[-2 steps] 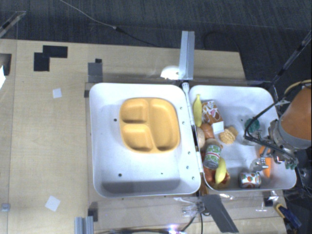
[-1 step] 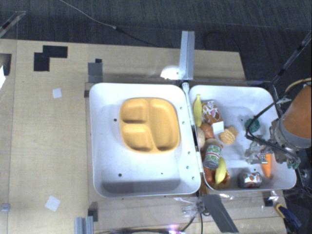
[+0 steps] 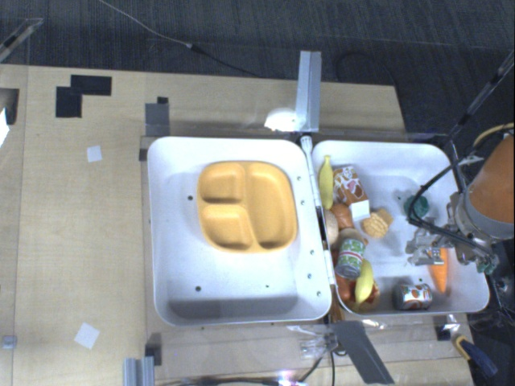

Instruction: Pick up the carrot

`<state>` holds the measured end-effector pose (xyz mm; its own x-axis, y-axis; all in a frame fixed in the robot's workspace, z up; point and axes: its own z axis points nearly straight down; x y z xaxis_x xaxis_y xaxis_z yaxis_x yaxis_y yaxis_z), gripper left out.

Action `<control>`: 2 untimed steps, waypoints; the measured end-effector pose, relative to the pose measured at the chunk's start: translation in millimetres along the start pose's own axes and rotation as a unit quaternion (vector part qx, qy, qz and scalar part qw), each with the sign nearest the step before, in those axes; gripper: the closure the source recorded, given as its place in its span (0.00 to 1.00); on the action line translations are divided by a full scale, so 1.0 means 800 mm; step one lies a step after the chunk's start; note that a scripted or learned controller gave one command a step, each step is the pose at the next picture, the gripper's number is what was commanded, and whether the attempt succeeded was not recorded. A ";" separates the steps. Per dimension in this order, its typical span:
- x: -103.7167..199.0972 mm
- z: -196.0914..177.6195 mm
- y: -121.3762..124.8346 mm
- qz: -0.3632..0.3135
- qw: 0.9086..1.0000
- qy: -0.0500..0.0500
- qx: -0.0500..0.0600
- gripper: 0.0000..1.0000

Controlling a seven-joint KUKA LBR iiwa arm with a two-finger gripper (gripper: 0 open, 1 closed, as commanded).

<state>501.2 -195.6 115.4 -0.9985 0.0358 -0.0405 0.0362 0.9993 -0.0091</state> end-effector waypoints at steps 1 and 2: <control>-0.006 -0.015 0.001 -0.003 1.000 -0.006 0.001 1.00; 0.014 0.000 -0.013 -0.166 0.986 0.014 -0.006 1.00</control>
<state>489.7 -205.9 115.0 -0.9562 -0.2926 -0.0094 -0.2925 0.9562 -0.0052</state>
